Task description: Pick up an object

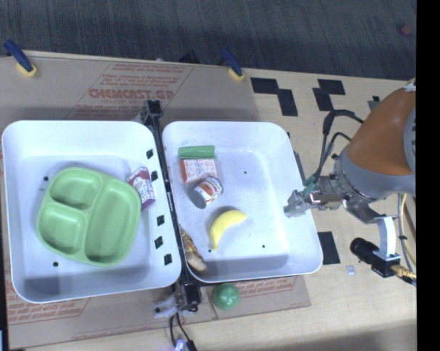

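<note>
Camera view: end effector [297,203] hovers over right bin's [278,134] right rim.

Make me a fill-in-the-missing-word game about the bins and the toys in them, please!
1. The green divided tray lies in the ____ bin.
2. The banana is colored ____.
3. The green ball sits ____ the bins, on the cardboard.
4. The end effector hovers by the ____ edge of the right bin.

Missing words: left; yellow; outside; right
</note>
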Controlling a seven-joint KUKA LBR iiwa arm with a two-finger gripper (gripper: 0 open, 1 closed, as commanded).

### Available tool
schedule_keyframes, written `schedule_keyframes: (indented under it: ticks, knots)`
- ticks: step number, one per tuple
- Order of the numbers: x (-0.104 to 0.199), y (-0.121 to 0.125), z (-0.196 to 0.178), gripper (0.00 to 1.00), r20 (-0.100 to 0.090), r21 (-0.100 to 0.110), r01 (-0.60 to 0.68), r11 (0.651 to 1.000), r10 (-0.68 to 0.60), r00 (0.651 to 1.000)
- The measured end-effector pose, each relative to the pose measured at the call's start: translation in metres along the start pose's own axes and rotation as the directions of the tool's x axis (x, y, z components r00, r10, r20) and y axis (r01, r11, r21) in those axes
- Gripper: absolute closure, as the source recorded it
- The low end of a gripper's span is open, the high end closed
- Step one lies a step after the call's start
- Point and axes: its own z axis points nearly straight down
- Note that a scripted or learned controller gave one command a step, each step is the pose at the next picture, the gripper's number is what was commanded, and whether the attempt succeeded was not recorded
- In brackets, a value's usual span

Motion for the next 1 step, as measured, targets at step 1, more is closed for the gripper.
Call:
schedule_keyframes:
  ticks: [1]
  knots:
    - [0.0000,-0.0001,0.0078,1.00,-0.001,0.001,0.000,1.000,0.000,1.000]
